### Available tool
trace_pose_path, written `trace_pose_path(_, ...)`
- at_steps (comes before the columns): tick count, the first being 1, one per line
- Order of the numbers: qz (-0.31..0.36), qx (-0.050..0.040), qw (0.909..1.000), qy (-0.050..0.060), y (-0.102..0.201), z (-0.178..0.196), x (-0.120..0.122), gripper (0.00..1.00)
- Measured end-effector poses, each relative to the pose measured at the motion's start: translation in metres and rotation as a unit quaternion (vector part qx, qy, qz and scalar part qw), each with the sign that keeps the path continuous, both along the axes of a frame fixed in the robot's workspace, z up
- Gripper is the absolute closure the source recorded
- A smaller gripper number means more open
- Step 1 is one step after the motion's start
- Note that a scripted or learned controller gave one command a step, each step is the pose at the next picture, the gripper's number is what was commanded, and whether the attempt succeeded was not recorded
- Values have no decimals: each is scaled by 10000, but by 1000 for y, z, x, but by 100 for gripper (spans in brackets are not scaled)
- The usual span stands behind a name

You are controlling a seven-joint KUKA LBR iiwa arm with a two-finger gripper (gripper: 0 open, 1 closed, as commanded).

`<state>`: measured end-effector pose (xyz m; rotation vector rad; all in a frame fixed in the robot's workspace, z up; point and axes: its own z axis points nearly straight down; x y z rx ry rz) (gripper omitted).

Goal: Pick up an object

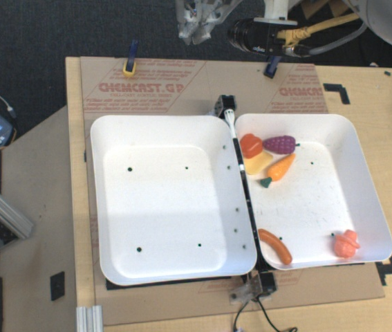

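Long orange toy sausage (275,246) and lumpy pink toy (346,243) low in the right white bin (370,185), well apart, so easy picks. Hand (199,16) up past the bins; can't tell if wide or shut. Best to drop straight down over one toy. Brown cardboard table (182,81), dark floor (30,19).

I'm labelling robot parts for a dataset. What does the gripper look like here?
The gripper at the top edge looks like a pale grey, semi-translucent metal and plastic assembly that narrows downward, seen against dark carpet. Its top is cut off by the frame, and finer details are too blurred to make out.
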<state>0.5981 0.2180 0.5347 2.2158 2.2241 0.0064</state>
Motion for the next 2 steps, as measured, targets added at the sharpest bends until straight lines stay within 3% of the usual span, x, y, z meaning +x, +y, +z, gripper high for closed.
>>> trace_pose_path(2,-28,-7,10000,-1,6,0,61,100)
